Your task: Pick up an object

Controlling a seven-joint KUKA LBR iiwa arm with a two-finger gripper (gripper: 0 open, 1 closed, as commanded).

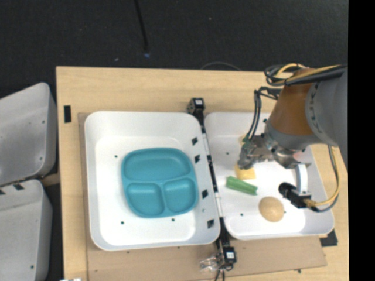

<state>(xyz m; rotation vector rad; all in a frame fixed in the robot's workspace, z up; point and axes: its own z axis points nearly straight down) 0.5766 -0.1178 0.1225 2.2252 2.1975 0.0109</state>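
My gripper (251, 157) is down inside the right bin (234, 227), directly above a yellow block (246, 172), with its tips at or touching the block's upper edge. The view there is dark and blurred, so I cannot tell how far it is parted or whether it grips anything. Just below the block, nearer the camera, lies a green stick (241, 185). Further below and to the right of my gripper rests a tan ball (271, 209). Well to my gripper's left, the other bin (99, 139) holds a teal divided plate (159, 181).
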